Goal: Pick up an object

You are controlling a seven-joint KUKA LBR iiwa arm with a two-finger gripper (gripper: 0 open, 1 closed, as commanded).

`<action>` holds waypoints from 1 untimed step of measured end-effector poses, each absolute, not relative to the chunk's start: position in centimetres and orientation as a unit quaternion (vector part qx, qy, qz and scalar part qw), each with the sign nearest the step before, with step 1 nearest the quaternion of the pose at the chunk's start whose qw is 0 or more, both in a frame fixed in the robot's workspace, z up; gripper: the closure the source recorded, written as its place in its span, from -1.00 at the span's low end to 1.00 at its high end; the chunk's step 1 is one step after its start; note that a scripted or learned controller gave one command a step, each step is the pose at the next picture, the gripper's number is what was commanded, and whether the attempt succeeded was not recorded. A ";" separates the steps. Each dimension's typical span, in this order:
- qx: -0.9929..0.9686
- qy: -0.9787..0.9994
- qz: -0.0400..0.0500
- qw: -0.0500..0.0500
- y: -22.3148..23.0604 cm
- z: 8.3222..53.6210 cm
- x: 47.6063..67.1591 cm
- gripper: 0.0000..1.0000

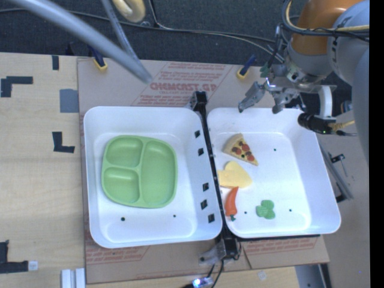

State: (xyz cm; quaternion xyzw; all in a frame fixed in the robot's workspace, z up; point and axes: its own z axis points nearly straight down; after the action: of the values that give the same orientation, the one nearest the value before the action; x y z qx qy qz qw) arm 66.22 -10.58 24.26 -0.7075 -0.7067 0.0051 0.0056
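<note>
On my left bin [96, 179] I see a green tray [139, 171]; in the right bin [312, 185] lie a pizza slice [241, 149], a yellow heart [233, 176], a carrot [231, 202] and broccoli [265, 209]. The gripper [263, 102] hangs above that bin's far rim, fingers spread, nothing between them

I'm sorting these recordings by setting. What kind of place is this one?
Most likely a robot lab's grasping test bench, not a kitchen. Two white bins sit on a cardboard sheet; toy food such as a pizza slice lies in one, and the arm's gripper hangs open above.
</note>
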 end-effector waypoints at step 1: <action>-0.707 -0.708 0.001 0.000 -10.6 25.1 66.5 -1.00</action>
State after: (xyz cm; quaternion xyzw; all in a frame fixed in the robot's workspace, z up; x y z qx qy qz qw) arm 66.45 -10.56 25.14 -0.7066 -0.7076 0.0008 0.0003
